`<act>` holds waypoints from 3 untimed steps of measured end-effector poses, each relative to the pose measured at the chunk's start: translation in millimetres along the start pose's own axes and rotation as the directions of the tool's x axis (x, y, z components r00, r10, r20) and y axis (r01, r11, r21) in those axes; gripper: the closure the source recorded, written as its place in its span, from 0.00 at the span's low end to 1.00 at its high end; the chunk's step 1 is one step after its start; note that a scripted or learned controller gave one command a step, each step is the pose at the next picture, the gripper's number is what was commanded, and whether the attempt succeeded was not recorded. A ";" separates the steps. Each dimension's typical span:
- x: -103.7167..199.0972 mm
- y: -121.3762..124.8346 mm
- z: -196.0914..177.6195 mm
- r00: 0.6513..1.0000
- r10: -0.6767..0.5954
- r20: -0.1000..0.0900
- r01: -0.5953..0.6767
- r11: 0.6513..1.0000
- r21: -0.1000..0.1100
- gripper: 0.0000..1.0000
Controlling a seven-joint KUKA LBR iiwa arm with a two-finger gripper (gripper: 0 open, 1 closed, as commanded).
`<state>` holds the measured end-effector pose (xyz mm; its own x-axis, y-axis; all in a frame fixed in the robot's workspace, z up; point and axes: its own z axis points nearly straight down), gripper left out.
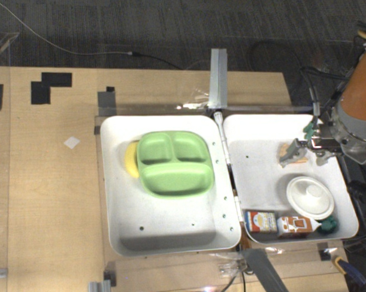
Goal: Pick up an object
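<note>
At the frame's right, the gripper (303, 151) hangs fingers apart, holding nothing, over the right bin (256, 170). The white bowl (309, 196) sits lower right; closing now would likely miss it.

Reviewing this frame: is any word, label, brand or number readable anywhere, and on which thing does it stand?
None can be read.
Carton lying at the near wall of the right bin: printed blue, white and brown panels, too small and blurred to read.
Green divided plate, white bowl, left bin: no visible marking.
Black shapes on the bench: plain blocks, no lettering.
</note>
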<state>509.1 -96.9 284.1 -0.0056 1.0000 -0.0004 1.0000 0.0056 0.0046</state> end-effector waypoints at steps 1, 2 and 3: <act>-49.3 22.8 106.8 1.000 -0.012 0.000 0.012 1.000 0.003 0.00; -106.4 73.9 157.0 0.996 -0.085 0.001 0.085 0.996 0.001 0.00; -83.3 113.2 162.2 0.947 -0.320 0.003 0.320 0.947 -0.003 0.00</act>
<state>623.4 -179.6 122.4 -0.3257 0.9455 -0.0044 0.9454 0.3257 0.0075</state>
